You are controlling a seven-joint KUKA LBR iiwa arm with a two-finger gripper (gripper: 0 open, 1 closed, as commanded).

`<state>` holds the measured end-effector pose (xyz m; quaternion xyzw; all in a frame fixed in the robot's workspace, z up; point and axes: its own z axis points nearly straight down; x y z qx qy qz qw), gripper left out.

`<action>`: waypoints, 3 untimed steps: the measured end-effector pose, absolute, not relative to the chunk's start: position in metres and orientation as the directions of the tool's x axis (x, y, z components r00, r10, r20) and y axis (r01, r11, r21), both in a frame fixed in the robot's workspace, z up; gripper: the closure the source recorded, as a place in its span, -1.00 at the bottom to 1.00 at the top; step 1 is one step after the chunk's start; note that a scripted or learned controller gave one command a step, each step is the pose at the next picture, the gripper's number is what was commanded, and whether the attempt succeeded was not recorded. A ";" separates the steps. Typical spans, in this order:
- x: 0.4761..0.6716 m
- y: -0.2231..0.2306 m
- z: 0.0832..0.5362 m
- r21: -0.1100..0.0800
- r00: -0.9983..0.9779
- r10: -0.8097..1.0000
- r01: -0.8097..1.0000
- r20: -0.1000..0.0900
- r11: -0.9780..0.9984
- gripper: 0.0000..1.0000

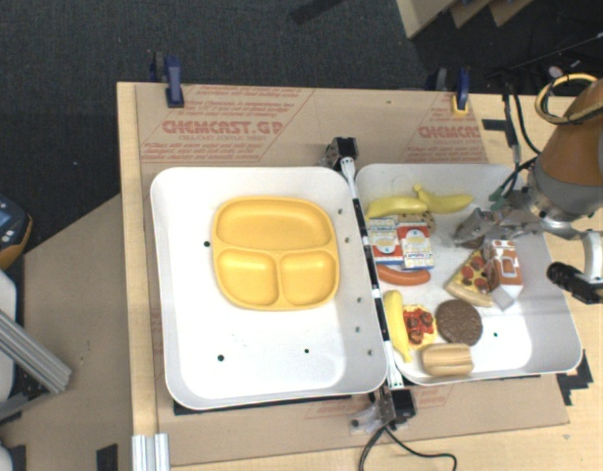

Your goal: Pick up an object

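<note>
Two shallow white bins sit side by side on the bench. The left bin (183, 292) carries a yellow plastic divided tray (276, 251). The right bin (551, 346) is crowded with toy food: yellow bananas (417, 204), a red sausage (404, 276), a brown round cookie (459, 322), a tan bread roll (446, 360) and a pizza slice (475, 279). The grey two-finger gripper (482, 226) hangs low just above the pizza slice; its prongs look spread apart with nothing between them, though that is hard to judge.
</note>
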<state>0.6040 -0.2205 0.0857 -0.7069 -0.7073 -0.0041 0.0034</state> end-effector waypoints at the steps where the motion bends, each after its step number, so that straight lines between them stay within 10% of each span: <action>1: 0.660 -0.169 0.084 -0.010 -0.010 1.000 1.000 0.002 0.010 -1.00; 2: 0.657 -0.173 0.093 -0.016 -0.003 1.000 1.000 0.001 0.003 1.00; 3: 0.663 -0.218 0.184 0.012 0.003 1.000 1.000 -0.007 -0.003 1.00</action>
